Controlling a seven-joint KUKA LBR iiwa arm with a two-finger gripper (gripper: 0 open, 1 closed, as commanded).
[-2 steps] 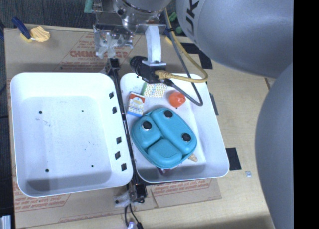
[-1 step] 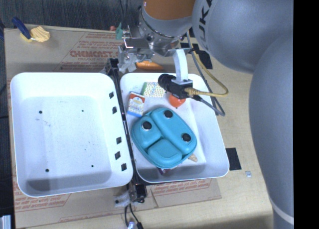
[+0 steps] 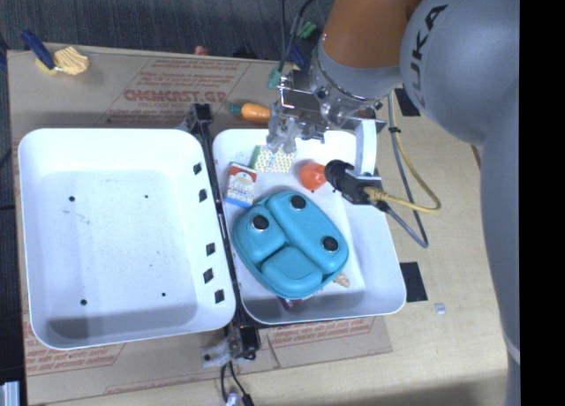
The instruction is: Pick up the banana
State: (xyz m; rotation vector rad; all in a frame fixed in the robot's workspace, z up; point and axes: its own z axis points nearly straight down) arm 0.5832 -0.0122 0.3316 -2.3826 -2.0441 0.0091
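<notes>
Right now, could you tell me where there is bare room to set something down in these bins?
The left bin floor is bare wall to wall. The right bin is crowded: blue toy, small carton, orange ball, with the gripper above its far end.

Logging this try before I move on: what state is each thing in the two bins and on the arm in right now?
left bin: sits flat, bare white floor showing
right bin: crowded with items
blue tray: lies tilted atop the pile
small carton: lying against the divider
orange ball: resting, partly hidden
gripper: lowered over right bin's far end
</notes>
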